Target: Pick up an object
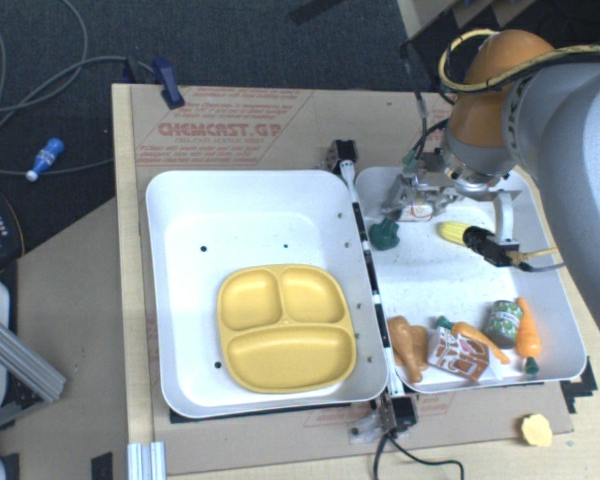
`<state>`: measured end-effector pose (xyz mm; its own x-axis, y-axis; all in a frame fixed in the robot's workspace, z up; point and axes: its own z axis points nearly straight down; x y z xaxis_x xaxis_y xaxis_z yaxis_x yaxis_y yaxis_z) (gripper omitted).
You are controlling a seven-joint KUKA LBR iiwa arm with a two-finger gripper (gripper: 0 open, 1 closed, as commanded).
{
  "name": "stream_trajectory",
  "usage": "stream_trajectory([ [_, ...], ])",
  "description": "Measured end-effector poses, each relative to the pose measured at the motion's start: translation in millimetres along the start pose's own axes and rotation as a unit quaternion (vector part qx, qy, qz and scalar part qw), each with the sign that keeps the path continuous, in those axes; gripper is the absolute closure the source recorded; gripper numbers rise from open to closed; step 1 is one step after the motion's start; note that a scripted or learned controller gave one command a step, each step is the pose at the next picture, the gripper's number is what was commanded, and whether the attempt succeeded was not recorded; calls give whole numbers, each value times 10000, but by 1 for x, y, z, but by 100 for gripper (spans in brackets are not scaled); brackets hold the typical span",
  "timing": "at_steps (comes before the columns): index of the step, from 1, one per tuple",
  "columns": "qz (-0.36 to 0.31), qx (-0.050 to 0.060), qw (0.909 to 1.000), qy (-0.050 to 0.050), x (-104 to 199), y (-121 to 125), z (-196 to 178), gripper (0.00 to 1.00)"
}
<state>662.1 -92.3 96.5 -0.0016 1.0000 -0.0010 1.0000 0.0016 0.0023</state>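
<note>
Gripper (420, 200) sits low at the far left corner of the right bin (450, 288). Whether it is spread or pressed together I cannot tell from this slant, and I see nothing pinched in it.

Nearest candidate, I reckon, is the green piece (384, 234), just beside the gripper on the camera's side and hard against the bin's left wall. That's my pick, and the wall is the catch. I'd come straight down with the opening lined along the wall, not across it, so one side doesn't land on the rim. Centre over the piece first, then descend, then close. Closing off-centre would likely just nudge it along the floor. It looks small and rounded, so I'd expect it to squirt out of a shallow pinch. Go deep, nearly to the bin floor.

Further out, along the near edge, the clutter is tighter. I see a brown piece (408, 346), a packet (458, 354) right beside it, a carrot (526, 336) and a round greenish lump (503, 320). I'd leave those, they look too crowded for a clean descent.

Over in the left bin (180, 228) lies a yellow tray (285, 326), too broad for this grip, I'd judge.
</note>
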Motion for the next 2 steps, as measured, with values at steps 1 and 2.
stream_trajectory([
  [1,-29,2,10000,26,82,-58,-94,100],
  [2,-2,18,10000,14,90,-93,-132,100],
])
